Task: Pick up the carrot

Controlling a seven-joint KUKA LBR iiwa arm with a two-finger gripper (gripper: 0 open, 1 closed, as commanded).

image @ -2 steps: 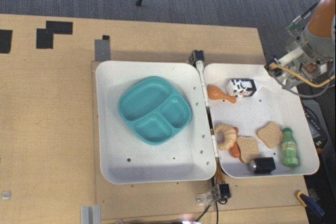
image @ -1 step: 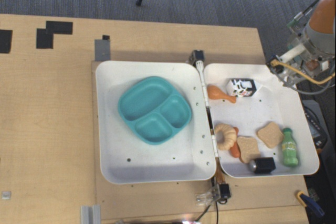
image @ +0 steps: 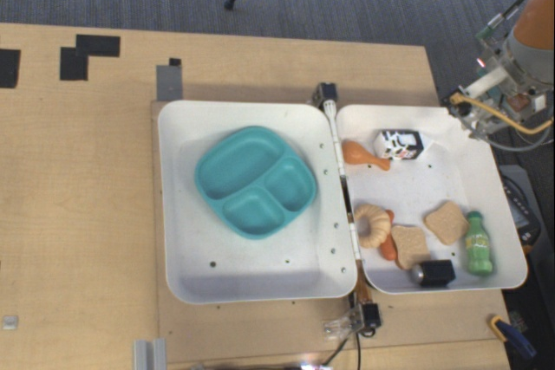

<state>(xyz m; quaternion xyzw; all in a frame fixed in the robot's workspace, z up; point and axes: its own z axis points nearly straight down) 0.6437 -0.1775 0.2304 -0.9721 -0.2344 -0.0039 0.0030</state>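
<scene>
And there was the arm (image: 533, 22), parked high at the right, outside the right bin (image: 434, 182), with the end effector (image: 507, 89) hanging over that bin's far right corner. Open or closed? It couldn't be told from that angle, and nothing was seen in its grasp.

Down in the bin, the carrot (image: 388, 249) lay near the front left. It was a bright orange piece, mostly tucked between a pale bagel (image: 373, 225) and a slice of bread (image: 410, 243) and touching both. A second bread slice (image: 447, 223) sat just to the right, with a green bottle (image: 478, 245) beside it. A dark cylinder (image: 434, 273) rested at the front wall. At the far side were a tan-orange drumstick (image: 360, 154) and a black-and-white toy (image: 399, 143).

The left bin (image: 182, 221) carried a teal divided plate (image: 254, 180). Both bins sat side by side on the pale wooden surface (image: 78, 186), and the carrot was well apart from the end effector.
</scene>
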